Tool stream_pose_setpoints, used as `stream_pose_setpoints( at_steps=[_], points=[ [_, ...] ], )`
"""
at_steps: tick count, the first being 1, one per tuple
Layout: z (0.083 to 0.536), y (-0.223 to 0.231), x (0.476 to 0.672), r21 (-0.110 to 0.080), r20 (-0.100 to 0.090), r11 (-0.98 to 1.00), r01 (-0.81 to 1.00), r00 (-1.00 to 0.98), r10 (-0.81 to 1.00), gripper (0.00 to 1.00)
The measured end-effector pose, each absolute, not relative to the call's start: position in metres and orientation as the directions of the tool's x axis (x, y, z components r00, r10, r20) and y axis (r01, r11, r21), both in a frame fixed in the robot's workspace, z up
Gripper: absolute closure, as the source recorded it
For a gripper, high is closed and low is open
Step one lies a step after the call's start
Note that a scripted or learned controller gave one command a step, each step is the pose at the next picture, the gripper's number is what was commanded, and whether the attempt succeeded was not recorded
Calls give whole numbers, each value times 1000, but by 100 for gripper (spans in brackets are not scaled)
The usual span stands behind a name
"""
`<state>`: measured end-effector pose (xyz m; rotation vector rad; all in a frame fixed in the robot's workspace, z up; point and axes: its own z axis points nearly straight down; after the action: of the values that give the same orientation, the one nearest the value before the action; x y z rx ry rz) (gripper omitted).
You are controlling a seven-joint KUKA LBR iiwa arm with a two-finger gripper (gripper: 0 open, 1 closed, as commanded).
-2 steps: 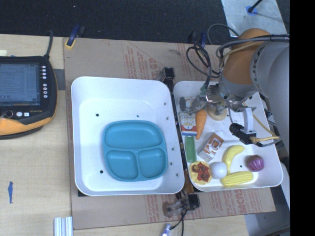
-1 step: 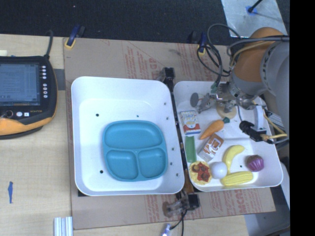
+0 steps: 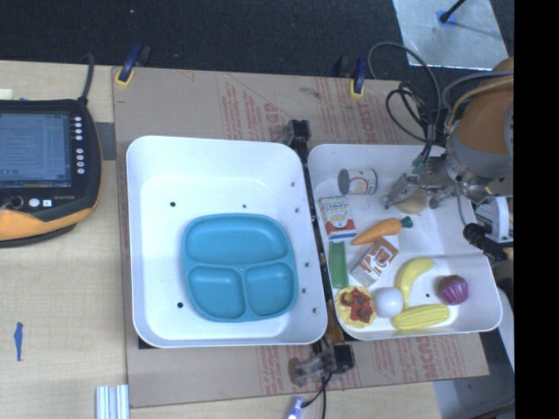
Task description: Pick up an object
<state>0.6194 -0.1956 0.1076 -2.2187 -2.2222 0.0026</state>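
Starting at the far left, we see a teach pendant (image 3: 39, 171) resting on the bench, well apart from the work; next comes the left bin (image 3: 157, 168), which holds a blue divided tray (image 3: 238, 266) and none of the small items; so nothing has been carried over there; moving right, the right bin (image 3: 489, 312) carries all the candidates: a small can (image 3: 358, 182) lying near its upper edge, a milk-style carton (image 3: 337, 217) below it, a green stick (image 3: 337, 264) along the left wall, a toy carrot (image 3: 379, 230), a small snack box (image 3: 375, 261), a pizza slice (image 3: 355, 306) touching a white egg (image 3: 388, 302), a banana (image 3: 413, 275), a corn cob (image 3: 422, 318) and a purple onion-like piece (image 3: 453, 289); all of these lie on the bin floor, none lifted; further right, the gripper (image 3: 412, 195) is low in the upper part of that bin, its fingers spread apart, with a pale tan object (image 3: 414, 203) lying between or just beside the tips; we cannot tell whether they touch it, and we see no clamp on it; we judge the task to be at the approach stage: the arm is down at a target, while closing, gripping and lifting all remain to be done
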Motion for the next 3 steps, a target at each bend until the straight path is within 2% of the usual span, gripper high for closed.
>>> stream_pose_setpoints(
  at_steps=[1,2,3],
  points=[
    [95,-150,639,-2,-3,7,1000,-7,1000,0],
    [170,-199,657,-1,0,2,1000,-2,1000,0],
    [91,-196,646,-5,0,6,1000,-6,1000,0]
  ],
)
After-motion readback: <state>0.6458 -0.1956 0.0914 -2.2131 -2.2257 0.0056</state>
